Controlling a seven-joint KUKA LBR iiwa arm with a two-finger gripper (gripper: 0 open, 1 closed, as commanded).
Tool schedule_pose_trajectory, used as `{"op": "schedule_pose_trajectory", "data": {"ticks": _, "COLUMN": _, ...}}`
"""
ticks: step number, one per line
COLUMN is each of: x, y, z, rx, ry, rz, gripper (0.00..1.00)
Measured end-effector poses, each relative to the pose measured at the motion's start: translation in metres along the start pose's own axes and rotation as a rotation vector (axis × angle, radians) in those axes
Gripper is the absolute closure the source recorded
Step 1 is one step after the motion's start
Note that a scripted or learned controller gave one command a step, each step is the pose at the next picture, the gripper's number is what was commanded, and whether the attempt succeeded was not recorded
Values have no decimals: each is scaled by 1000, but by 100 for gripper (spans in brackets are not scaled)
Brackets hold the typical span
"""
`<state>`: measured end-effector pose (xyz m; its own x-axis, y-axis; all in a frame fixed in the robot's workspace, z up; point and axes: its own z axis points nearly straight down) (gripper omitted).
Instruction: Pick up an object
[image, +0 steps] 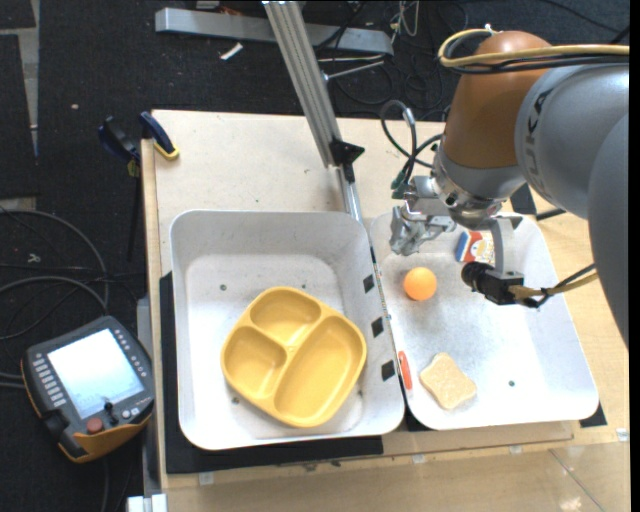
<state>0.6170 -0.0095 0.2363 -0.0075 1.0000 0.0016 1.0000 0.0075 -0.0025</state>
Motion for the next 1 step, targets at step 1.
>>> {"op": "schedule_pose_trajectory", "data": {"ticks": 1, "x": 47, "y": -17, "z": -4, "rx": -1, "ry": 1, "rz": -1, "gripper": 100}}
